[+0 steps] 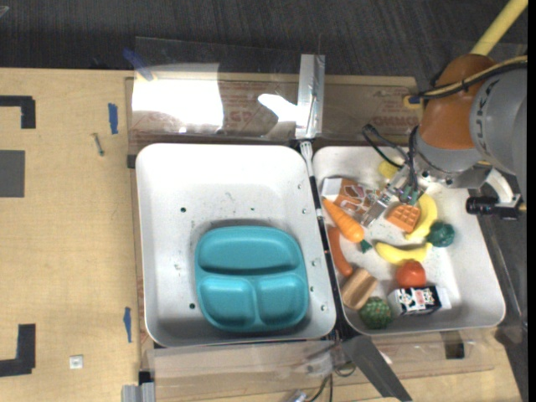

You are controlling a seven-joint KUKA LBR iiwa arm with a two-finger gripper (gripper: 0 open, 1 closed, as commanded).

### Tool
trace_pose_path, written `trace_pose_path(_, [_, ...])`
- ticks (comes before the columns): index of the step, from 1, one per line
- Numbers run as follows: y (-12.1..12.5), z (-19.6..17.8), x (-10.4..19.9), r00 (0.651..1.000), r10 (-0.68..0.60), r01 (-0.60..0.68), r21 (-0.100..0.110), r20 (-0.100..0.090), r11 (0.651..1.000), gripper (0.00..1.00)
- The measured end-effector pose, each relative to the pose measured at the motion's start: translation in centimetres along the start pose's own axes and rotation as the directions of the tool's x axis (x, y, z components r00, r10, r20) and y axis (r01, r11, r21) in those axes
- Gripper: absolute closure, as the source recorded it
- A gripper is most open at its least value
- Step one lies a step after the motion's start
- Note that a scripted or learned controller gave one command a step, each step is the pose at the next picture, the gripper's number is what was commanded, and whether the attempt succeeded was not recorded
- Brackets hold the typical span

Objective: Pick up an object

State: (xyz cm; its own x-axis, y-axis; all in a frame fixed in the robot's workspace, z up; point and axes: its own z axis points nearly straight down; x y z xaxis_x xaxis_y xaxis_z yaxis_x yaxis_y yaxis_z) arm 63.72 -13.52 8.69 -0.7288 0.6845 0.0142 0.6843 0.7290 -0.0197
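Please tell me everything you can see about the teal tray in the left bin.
The teal tray is a rounded rectangular plate that looks like smooth plastic. It has three compartments: one long one along the far side and two smaller ones along the near side, divided by raised ridges. It lies flat and upright on the floor of the left bin, toward its near edge. Nothing lies in it, and nothing else touches it.

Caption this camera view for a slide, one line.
KUKA arm's gripper hovers low over toy food in the right bin; a teal divided tray sits in the left bin.
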Motion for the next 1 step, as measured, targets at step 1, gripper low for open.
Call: trace_pose_path(1, [-1.31,-0.26,5.29,0.994,-0.107,0.108,-0.022,0.03,0.994,0.0])
